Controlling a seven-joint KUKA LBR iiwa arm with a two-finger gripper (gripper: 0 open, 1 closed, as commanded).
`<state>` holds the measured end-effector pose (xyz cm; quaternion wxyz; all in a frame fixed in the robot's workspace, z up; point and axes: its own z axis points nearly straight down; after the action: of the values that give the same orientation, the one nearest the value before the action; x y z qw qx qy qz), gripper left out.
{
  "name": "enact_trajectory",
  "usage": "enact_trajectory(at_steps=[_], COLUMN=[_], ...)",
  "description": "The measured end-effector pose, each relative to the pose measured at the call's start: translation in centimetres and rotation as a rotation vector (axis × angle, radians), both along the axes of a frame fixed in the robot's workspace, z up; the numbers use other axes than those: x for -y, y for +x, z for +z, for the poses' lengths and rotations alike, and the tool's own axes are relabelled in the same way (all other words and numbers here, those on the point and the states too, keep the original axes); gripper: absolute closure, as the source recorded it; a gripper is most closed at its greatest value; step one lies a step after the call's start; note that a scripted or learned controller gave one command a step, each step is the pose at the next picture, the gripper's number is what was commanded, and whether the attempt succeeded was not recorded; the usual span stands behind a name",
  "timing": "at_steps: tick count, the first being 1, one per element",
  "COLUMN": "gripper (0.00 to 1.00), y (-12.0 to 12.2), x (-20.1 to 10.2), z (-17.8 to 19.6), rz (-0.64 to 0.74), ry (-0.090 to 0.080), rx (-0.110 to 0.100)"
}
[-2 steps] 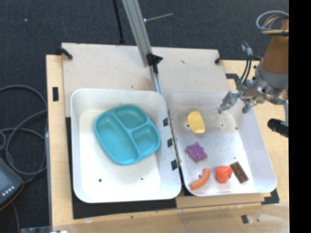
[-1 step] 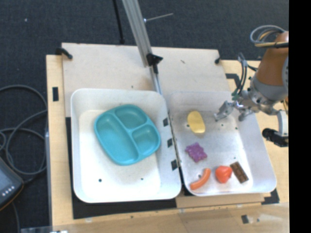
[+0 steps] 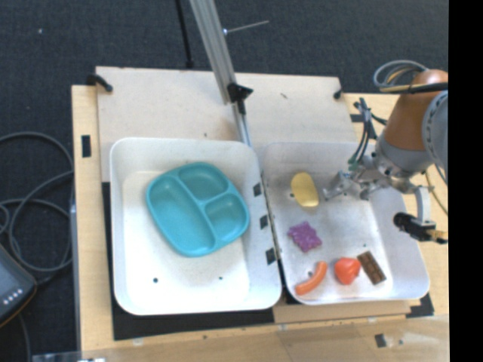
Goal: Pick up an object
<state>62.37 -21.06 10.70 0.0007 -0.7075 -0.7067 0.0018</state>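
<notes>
- Camera view: your end effector (image 3: 337, 189) hangs over the right bin (image 3: 411, 277), just right of the yellow piece (image 3: 305, 190); you cannot tell its opening.
- Below the yellow piece lie a purple piece (image 3: 305, 237), carrot (image 3: 312, 277), tomato (image 3: 346, 271) and brown bar (image 3: 371, 268).
- A teal plate (image 3: 198, 208) sits in the left bin (image 3: 128, 277).

Counter (image 3: 89, 225) carries two white bins side by side. Left bin (image 3: 132, 285): one teal divided plate (image 3: 198, 209), three compartments, lying flat near centre. Right bin (image 3: 404, 274): yellow lump (image 3: 305, 189) at 10 o'clock; purple piece (image 3: 305, 237) near centre; orange carrot-shaped item (image 3: 312, 277) at 7 o'clock; red-orange round item (image 3: 346, 271) just right of it; brown block (image 3: 371, 268) just beside that, at 5 o'clock. Arm (image 3: 413, 127) enters from 3 o'clock. Gripper (image 3: 349, 185) sits low over the right bin at 12 o'clock, near the yellow lump, apart from it. Silver pole (image 3: 213, 40) slants up to 12 o'clock.
</notes>
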Motion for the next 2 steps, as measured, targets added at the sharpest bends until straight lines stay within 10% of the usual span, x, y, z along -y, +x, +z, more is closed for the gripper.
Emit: enact_trajectory(at_steps=[1, 2], gripper=[1.0, 1.0], y=[0.2, 0.6], x=[0.1, -0.5], z=[1.5, 6.4], rz=[-0.002, 0.004], ry=[-0.001, 0.0], rx=[0.008, 0.01])
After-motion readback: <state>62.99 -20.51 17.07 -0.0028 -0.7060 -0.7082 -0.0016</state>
